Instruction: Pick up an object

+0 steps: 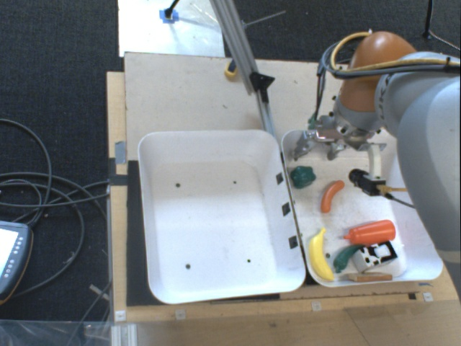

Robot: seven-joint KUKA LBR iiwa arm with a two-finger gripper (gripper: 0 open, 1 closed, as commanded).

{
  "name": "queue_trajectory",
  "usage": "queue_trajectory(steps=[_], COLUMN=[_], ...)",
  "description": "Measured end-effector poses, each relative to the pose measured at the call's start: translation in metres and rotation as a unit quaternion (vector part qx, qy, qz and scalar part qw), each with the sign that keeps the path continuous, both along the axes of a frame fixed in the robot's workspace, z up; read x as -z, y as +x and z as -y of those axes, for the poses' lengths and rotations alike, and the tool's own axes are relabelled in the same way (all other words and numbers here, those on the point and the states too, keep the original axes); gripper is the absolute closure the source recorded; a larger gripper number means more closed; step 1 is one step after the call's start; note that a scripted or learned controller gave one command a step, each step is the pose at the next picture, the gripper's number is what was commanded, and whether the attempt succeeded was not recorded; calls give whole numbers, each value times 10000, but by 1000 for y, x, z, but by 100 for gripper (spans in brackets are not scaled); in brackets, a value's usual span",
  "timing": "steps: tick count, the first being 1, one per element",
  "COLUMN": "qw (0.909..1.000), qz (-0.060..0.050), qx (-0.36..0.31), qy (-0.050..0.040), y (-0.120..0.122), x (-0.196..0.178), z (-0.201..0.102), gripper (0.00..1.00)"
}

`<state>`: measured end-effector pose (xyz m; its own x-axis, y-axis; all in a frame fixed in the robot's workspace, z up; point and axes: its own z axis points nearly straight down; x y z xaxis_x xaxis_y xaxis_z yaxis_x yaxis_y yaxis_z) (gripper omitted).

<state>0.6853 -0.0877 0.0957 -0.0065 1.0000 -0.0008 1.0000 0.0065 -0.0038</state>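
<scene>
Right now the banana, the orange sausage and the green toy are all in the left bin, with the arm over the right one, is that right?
Not quite. The banana, sausage and green toy lie in the right bin, not the left bin. The camera view shows them there. The arm is indeed over the right one.

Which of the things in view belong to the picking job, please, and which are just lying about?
Job:
gripper
right bin
banana
orange sausage
green toy
red bottle

Lying about:
left bin
cables
handheld screen
</scene>
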Motion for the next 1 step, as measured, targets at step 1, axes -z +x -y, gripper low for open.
queue_trajectory(steps=[1], qw=[10000], qz=[37], qx=[-15], qy=[-4], y=[2], x=[-15], z=[0], gripper=[100])
